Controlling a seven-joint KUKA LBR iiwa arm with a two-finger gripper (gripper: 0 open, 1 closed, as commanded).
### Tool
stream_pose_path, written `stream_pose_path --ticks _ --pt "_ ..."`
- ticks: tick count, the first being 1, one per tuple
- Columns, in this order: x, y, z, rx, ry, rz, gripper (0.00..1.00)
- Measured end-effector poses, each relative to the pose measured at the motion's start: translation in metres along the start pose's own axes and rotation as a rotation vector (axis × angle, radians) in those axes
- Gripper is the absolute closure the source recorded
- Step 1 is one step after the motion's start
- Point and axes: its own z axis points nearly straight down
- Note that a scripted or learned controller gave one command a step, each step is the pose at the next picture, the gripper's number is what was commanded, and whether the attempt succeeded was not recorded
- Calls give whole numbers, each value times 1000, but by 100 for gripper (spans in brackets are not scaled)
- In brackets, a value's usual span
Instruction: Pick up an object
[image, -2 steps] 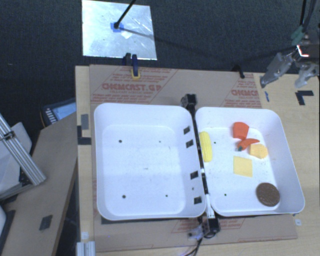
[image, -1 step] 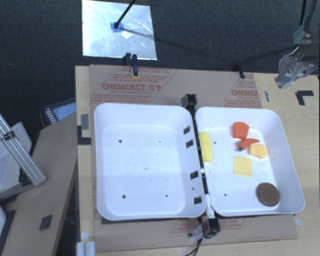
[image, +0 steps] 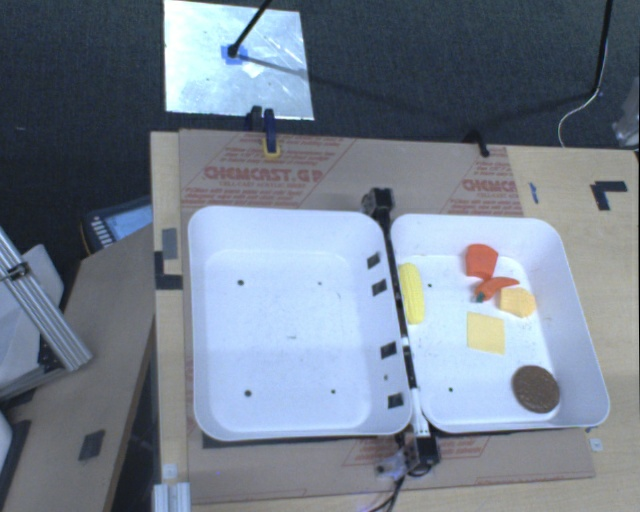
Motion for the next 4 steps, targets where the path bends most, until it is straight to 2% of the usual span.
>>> stream_pose_path --ticks 1,2,4 --pt "-78 40 1 1 0 0 100" --pt "-72 83 1 0 1 -11 100" --pt "-72 81 1 2 2 -11 100"
